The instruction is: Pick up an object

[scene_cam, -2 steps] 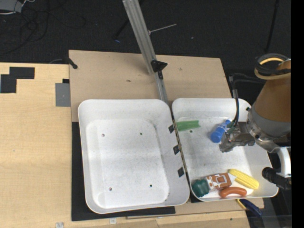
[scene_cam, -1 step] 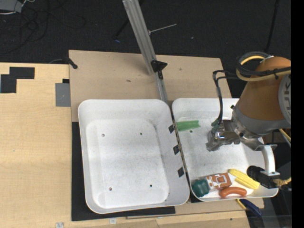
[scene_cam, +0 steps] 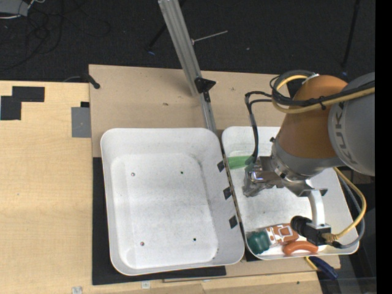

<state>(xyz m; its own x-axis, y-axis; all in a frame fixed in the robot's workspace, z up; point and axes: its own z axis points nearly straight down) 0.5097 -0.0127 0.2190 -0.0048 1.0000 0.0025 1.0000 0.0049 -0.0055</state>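
My gripper (scene_cam: pixel 253 183) hangs low over the left part of the right bin (scene_cam: pixel 269 210), beneath the orange wrist band. A green object (scene_cam: pixel 238 162) lies just behind it near the bin's left wall, partly hidden by the wrist. At the bin's front edge sit a dark green round item (scene_cam: pixel 258 242), a small white and orange packet (scene_cam: pixel 281 232) and an orange piece (scene_cam: pixel 299 248). I see nothing held in the gripper.
The left bin (scene_cam: pixel 164 198) stands beside the right one, and black clips (scene_cam: pixel 226 192) line the wall between them. A metal rail (scene_cam: pixel 184 48) slants up from the bench behind the bins. The arm covers the right bin's far right part.
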